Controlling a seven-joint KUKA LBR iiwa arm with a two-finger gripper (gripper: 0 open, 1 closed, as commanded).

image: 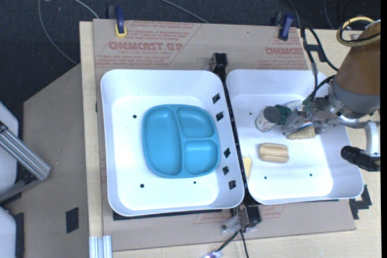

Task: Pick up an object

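- The tool (289, 119) is low in the right bin (314, 181), maybe touching a dark green thing (277, 113).
- I cannot tell its grip.
- A tan bun (273, 153) lies just below.
- A blue plate (181, 140) sits in the left bin (121, 99).

A blue divided plate (181, 140) lies in the left bin (115, 130).

Pincer (289, 122) low, arm from right

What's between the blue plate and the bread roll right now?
In the camera view, the bins' adjoining walls with black clips separate the blue plate from the bread roll; a small yellow piece sits by the divider.
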